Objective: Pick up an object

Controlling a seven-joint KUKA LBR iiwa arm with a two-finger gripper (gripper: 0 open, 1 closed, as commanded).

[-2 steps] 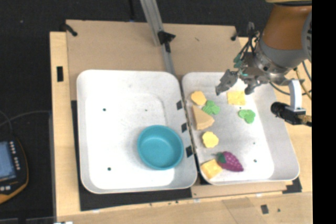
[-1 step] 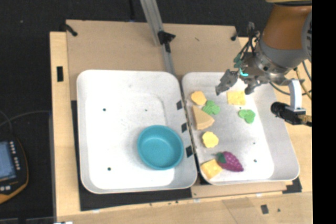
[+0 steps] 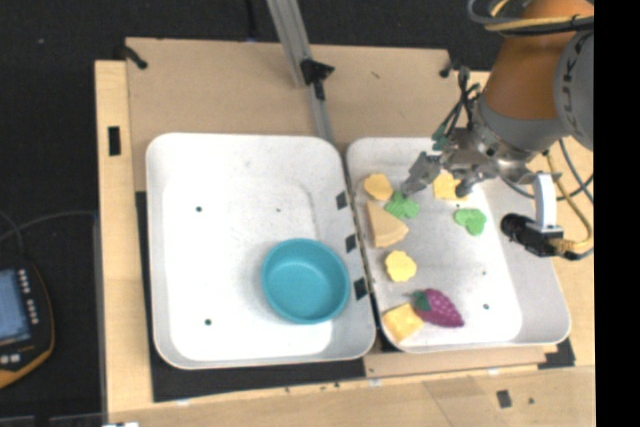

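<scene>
Landmark is the right white shallow bin (image 3: 545, 315). At its near edge lie a yellow foam wedge (image 3: 402, 321) and a purple grape-bunch toy (image 3: 438, 307); further in, a yellow flower-shaped piece (image 3: 400, 265), a tan wedge (image 3: 386, 225), a green leafy toy (image 3: 403, 207), and another green piece (image 3: 470, 220). Left of the bin sits a round teal plastic bowl (image 3: 303, 279). At the far end the grey two-finger gripper (image 3: 418, 179) hangs just above the green leafy toy; grip state unreadable. Nothing looks lifted, so the pick seems undone.

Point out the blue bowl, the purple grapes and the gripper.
blue bowl (image 3: 304, 280): camera view, on its inner floor.
purple grapes (image 3: 439, 307): camera view, on the cluster's middle.
gripper (image 3: 418, 182): camera view, midway between its fingertips.
</scene>
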